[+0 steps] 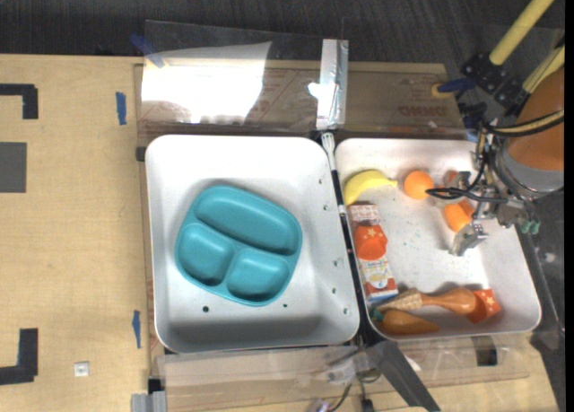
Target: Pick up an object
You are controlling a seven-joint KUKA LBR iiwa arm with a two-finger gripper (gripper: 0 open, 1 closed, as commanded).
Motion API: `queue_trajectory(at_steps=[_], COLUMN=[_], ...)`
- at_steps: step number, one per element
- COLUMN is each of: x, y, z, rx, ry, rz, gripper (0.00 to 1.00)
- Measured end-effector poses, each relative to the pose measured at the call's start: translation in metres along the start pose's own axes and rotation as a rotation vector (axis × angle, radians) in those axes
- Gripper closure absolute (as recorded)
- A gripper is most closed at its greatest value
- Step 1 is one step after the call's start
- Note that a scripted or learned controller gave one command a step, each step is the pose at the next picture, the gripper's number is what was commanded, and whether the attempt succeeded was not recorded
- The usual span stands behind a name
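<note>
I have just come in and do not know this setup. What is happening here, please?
A grey arm with an orange band reaches from the right and hangs its gripper low over the right bin, beside small orange pieces, a banana and a carton. The left bin holds a blue divided plate.

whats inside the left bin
A teal divided plate with three compartments lies in the left bin. The bin floor beneath the plate is covered.

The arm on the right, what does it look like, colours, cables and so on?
The arm is grey with an orange band above the wrist. Black cables loop around the wrist. The gripper at its end is small, metallic silver-grey. A yellow rod with black fittings shows above the arm, near the top right corner.
</note>
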State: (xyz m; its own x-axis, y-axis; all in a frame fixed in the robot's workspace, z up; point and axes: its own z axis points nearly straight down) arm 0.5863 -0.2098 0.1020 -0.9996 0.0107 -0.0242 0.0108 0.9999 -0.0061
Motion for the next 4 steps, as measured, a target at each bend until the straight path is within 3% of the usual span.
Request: queue_trajectory(at_steps=[1,2,3,4], x=[0.005,0.000,-0.046,-0.046], y=[0.006,0.006,-0.012,0.103], z=[0.014,-0.001,0.015,-0.118], rx=[-0.004,0.000,0.000,-0.005], ry=[0.016,0.002,0.015,0.006], rz=[0.076,0.074,0.408,0.519], gripper=[0.00,1.00,1.00,1.00])
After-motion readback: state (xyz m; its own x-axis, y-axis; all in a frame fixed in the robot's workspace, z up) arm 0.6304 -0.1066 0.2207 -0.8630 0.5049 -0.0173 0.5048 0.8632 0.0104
